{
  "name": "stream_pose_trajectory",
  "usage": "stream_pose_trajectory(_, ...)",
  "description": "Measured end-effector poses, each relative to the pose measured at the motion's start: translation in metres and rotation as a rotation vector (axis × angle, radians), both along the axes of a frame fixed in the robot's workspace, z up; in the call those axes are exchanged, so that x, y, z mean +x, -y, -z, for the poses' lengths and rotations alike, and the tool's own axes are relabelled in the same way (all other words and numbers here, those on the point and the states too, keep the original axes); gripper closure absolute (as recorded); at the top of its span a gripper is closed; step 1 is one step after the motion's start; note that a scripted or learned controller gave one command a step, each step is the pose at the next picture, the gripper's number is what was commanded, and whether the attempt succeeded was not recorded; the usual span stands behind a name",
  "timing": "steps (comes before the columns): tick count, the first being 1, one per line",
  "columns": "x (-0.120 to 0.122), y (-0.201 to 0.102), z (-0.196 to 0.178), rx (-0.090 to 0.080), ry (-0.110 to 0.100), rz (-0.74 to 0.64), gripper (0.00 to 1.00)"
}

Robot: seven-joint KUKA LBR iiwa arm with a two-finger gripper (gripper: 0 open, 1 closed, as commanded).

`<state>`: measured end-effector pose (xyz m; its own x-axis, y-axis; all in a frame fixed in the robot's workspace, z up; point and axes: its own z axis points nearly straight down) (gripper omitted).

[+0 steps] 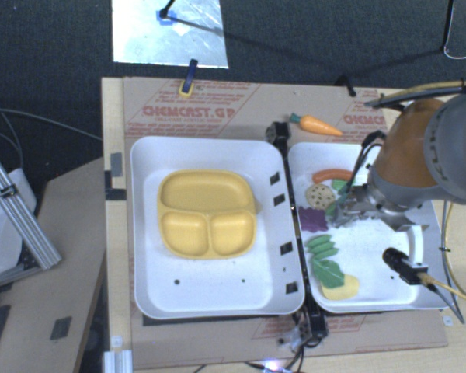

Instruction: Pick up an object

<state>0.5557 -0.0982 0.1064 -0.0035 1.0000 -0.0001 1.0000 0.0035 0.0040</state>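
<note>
1. Right bin [373,298]: toy food lies along its left side. From the top down: a red-orange sausage piece [332,175], long axis roughly left-right; a round speckled cookie [320,196]; a purple grape bunch [312,219]; a green pea pod [321,245], angled up to the right; a green leafy piece [327,270]; a yellow piece [341,288] touching the leafy one.
2. Gripper [343,207] sits low in the right bin, just right of the cookie and grapes. Fingers too blurred and hidden to judge; cannot tell whether they grip anything.
3. Arm [423,158], grey with orange band, comes in from the right.
4. Left bin [147,286] holds a yellow divided tray [208,212]: one wide compartment on the far side, two small on the near side.
5. A toy carrot [317,124] lies on the worktop behind the right bin, tip pointing right, green top to the left.
6. Cardboard sheet [217,107] under the bins reads "CHEMCAST GP" in red.
</note>
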Motion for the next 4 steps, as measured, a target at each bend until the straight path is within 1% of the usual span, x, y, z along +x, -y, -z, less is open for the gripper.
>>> stream_pose_trajectory(1, -0.020, -0.002, 0.013, 0.001, -0.006, 0.003, 1.00)
stream_pose_trajectory(2, 0.027, -0.056, -0.084, 0.001, 0.011, -0.008, 1.00)
stream_pose_trajectory(3, 0.052, 0.007, 0.005, -0.002, -0.005, 0.007, 1.00)
stream_pose_trajectory(4, 0.059, -0.006, 0.018, -0.004, 0.004, 0.000, 1.00)
